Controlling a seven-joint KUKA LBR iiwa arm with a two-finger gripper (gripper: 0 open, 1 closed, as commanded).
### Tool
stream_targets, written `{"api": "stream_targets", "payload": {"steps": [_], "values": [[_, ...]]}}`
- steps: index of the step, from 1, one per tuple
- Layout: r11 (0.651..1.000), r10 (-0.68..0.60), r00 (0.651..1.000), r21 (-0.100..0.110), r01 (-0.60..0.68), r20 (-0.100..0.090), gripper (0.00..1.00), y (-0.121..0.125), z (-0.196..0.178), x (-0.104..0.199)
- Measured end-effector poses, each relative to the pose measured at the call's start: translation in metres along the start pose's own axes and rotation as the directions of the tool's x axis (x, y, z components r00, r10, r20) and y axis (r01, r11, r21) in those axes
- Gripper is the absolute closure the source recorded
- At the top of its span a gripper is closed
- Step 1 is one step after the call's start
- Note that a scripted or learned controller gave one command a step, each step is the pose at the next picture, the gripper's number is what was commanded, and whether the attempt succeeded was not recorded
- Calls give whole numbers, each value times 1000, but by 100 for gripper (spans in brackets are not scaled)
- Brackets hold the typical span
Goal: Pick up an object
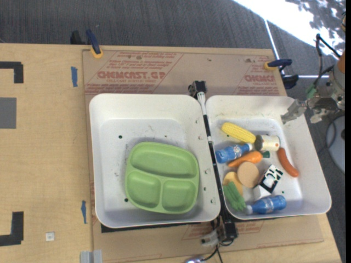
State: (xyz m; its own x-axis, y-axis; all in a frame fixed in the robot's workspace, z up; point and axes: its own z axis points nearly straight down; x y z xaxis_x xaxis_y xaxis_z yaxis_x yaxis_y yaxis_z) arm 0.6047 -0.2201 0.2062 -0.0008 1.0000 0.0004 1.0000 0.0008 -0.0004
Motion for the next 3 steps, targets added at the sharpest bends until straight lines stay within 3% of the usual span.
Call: {"api": "stream_targets", "payload": {"steps": [1, 2, 3], "values": [[998, 69, 997, 8, -68, -17, 0, -55, 115, 15], [997, 71, 997, 1, -71, -6, 100, -55, 104, 11], [973, 231, 973, 2, -231, -2, 100, -87, 40, 83]]}}
